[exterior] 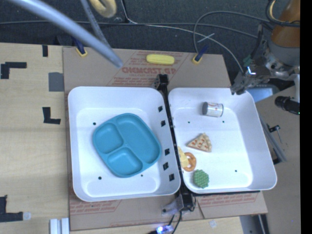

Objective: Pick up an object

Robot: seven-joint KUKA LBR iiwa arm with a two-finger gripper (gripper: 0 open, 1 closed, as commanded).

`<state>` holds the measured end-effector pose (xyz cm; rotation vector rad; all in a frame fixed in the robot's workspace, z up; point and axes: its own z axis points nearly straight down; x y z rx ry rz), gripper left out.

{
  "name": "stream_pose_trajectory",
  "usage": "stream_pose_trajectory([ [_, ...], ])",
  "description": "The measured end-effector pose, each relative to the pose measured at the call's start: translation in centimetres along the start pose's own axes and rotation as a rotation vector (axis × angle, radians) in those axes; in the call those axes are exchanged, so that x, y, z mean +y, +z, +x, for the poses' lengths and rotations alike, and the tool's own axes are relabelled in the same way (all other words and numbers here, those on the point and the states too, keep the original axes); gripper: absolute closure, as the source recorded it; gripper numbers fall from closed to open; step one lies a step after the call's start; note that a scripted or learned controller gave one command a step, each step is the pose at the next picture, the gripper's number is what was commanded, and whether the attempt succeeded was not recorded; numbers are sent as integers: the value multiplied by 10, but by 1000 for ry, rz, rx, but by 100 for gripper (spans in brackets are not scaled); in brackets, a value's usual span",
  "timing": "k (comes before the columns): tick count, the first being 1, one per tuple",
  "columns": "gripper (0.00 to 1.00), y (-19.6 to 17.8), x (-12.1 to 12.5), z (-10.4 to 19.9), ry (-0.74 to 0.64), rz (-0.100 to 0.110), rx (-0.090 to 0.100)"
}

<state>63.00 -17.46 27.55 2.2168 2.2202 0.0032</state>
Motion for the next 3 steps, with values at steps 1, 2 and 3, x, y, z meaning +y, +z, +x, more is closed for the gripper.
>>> stream_pose_trajectory([
  [1,100,7,6,60,-3,5,1],
  [2,100,7,4,116,-3,6,1],
  [3,100,28,1,171,-3,8,2],
])
